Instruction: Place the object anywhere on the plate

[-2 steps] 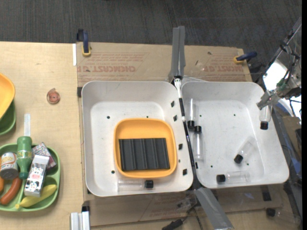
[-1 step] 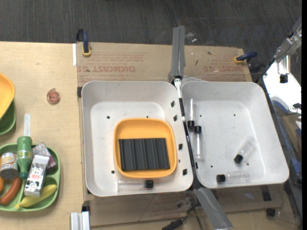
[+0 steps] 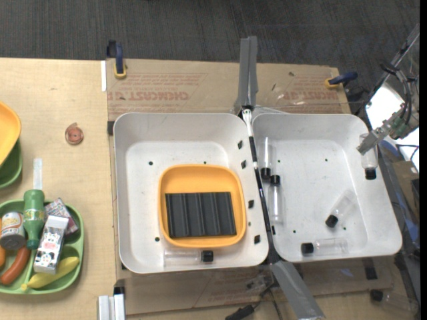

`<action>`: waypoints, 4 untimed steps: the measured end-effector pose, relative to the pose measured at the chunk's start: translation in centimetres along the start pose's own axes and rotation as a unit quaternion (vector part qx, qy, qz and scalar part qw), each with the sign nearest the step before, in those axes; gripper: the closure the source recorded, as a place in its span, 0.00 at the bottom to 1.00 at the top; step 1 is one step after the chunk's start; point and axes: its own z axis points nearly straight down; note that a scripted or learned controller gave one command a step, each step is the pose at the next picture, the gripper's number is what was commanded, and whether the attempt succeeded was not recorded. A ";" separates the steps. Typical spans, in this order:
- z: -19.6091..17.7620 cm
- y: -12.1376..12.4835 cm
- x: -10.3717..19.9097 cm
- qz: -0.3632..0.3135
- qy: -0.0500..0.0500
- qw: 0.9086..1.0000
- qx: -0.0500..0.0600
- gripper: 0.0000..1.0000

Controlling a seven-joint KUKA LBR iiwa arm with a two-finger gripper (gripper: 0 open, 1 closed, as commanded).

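Observation:
A yellow plate (image 3: 200,177) lies in the left white bin (image 3: 133,179), toward its front. A dark grey ribbed slab (image 3: 201,215) rests flat on the plate and covers most of its middle. My gripper (image 3: 369,143) hangs over the right rim of the right white bin (image 3: 313,179), far from the plate. It shows as a grey tip below the wrist hardware at the view's right edge. Nothing can be seen held in it.
Several clear tubes with black caps lie in the right bin: one along its left wall (image 3: 267,172), one by the right wall (image 3: 371,172), others near the front (image 3: 331,220). A green tray of toy food (image 3: 40,245) sits at the far left of the bench.

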 end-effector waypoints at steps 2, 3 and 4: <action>-18.2 -1.6 0.9 -0.055 0.000 0.998 0.000 1.00; -20.7 -9.2 5.2 -0.124 -0.001 0.992 0.000 1.00; -20.8 -8.8 5.1 -0.272 -0.001 0.962 -0.001 1.00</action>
